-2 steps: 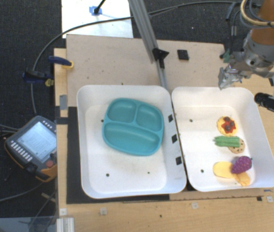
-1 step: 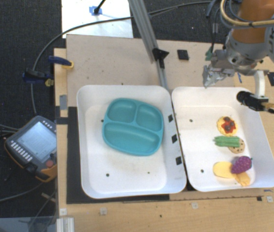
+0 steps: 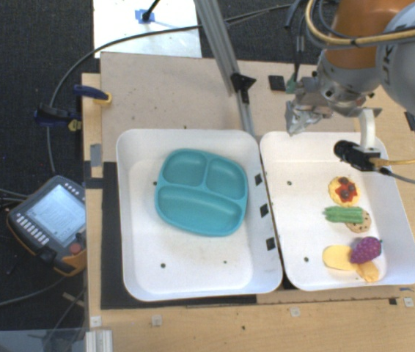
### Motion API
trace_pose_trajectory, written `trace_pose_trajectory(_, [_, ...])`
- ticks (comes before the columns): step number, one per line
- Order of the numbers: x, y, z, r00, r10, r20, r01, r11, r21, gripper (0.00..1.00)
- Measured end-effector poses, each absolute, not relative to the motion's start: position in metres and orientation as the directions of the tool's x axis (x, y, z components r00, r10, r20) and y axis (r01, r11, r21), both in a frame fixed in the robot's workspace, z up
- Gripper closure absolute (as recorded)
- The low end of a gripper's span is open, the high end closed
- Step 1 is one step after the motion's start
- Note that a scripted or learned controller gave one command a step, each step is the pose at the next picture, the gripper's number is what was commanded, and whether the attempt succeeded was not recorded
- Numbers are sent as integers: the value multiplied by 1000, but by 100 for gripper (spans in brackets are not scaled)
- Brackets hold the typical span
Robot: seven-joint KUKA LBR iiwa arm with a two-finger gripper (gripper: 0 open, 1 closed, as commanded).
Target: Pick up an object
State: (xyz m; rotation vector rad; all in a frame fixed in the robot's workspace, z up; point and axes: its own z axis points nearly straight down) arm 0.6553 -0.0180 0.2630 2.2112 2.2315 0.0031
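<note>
The gripper hangs over the far left corner of the right bin, close to the far rim and near the wall that this bin shares with the left bin. It points downward, and its tip appears above the white floor of the corner. From this slanted view, one cannot tell if the gripper is open or closed, because its tip looks like one grey pointed shape. The grey arm with its orange band comes in from the upper right.

The things to pick lie in the right bin, all along its right side and well apart from the gripper. The farthest of them is a small round toy, pale with a red and dark top. Just below it lies a green toy, long and flat, which rests partly on a brown biscuit. Nearer to the front edge there are purple grapes. They touch a yellow piece that lies on their left and partly under them.

In the left bin there is a teal plate with three compartments. It lies flat, a little turned, in the far half of the bin.

Both bins stand side by side on a brown bench. A grey handheld control unit lies on the dark floor to the left of the bench.
</note>
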Motion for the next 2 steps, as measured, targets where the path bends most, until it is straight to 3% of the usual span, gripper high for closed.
trace_pose_trajectory(2, [651, 87, 224, -9, 1000, 1, 1000, 9, 1, 100])
